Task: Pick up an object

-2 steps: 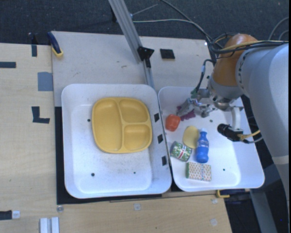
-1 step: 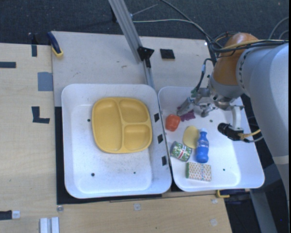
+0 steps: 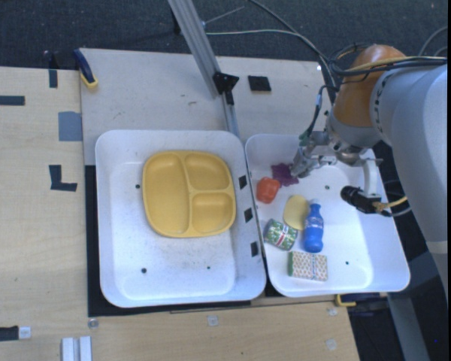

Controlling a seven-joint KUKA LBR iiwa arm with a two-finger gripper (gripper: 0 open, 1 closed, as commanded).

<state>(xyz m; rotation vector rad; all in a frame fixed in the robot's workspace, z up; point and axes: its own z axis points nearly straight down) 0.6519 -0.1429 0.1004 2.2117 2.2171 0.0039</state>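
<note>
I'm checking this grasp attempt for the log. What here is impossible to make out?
- Gripper: finger state, too small and dark against the purple object.
- Purple object: its kind, blurred and partly under the gripper.
- Green can: label too small to read.
- Arm: cut by the right edge.

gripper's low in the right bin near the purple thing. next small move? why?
Probably a short shift toward the view's left and down, to centre on the purple object. The gripper sits just right of it in the right bin, with nothing visible between its fingers. The orange object lies close below, so keep the move small.
</note>
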